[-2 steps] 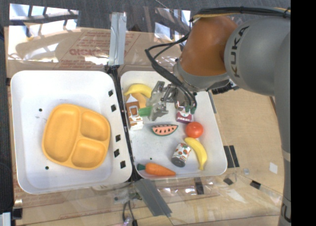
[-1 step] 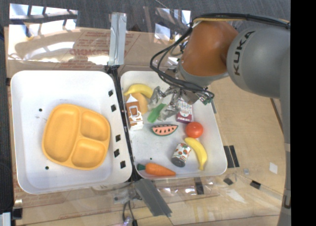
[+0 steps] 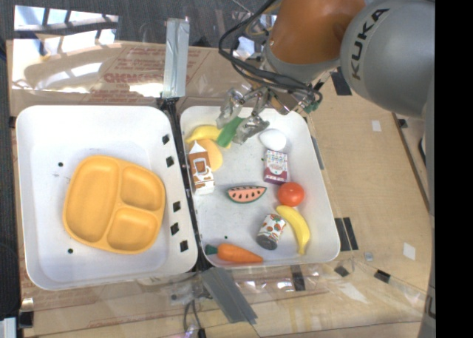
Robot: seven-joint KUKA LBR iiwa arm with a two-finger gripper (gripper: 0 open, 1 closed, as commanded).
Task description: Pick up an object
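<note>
- Gripper (image 3: pixel 242 116): hanging over the far end of the right bin (image 3: pixel 319 181), below the orange-banded arm (image 3: pixel 347 26). Its metal fingers (image 3: pixel 235 100) are closing on a green object (image 3: pixel 230 129), which is sitting between them and slanting down toward the bin floor.
- Green object: elongated, its lower end lying just beside a yellow piece (image 3: pixel 204 135) that is resting directly below the gripper.
- White egg-shaped item (image 3: pixel 273 139): lying just to the gripper's right, close under the wrist.
- Small carton with a brown and white print (image 3: pixel 200 168): standing nearer the camera than the gripper, against the bin's left wall.
- Maroon box (image 3: pixel 276 167): lying beyond the egg-shaped item, toward the camera.
- Watermelon slice (image 3: pixel 245 194), red tomato (image 3: pixel 291 194), banana (image 3: pixel 296 227), printed can (image 3: pixel 270 231) and carrot (image 3: pixel 233 254): lying well apart from the gripper, in the near half of the right bin.
- Yellow divided tray (image 3: pixel 114 203): sitting in the left bin (image 3: pixel 33 181), far to the gripper's left.
</note>
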